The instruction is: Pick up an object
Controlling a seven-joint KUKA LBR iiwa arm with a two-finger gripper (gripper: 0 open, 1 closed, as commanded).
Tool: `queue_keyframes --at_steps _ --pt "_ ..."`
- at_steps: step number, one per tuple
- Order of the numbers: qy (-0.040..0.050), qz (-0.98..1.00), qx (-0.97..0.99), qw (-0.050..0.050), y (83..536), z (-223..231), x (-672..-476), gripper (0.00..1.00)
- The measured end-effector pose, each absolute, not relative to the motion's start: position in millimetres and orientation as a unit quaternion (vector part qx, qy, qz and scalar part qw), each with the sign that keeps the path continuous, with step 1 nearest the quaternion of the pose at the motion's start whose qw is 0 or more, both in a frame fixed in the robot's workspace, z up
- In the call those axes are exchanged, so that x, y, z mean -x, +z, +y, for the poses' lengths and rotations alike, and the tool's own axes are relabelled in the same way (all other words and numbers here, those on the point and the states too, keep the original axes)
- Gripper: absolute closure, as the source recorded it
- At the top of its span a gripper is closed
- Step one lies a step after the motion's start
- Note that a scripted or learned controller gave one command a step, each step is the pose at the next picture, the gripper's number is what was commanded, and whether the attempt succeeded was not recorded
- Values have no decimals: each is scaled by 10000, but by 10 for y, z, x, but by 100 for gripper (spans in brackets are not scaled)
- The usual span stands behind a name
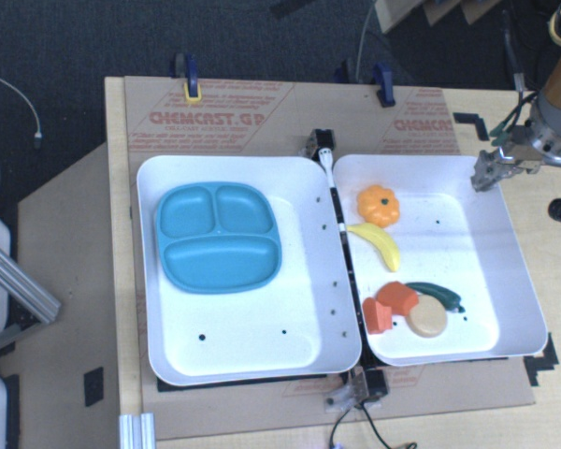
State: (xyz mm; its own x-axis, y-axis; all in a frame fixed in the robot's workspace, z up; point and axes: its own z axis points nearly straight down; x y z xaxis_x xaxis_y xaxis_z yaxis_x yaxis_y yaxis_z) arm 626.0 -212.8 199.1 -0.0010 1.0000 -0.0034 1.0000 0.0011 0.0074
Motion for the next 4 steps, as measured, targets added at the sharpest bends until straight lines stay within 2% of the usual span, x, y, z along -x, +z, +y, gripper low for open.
queue_keyframes --at_steps 2,4 --pt "6 7093 -7049 -10 2261 -1054 -6160 100" --pt "-4 7086 -7056 -13 2142 -65 -6049 100"
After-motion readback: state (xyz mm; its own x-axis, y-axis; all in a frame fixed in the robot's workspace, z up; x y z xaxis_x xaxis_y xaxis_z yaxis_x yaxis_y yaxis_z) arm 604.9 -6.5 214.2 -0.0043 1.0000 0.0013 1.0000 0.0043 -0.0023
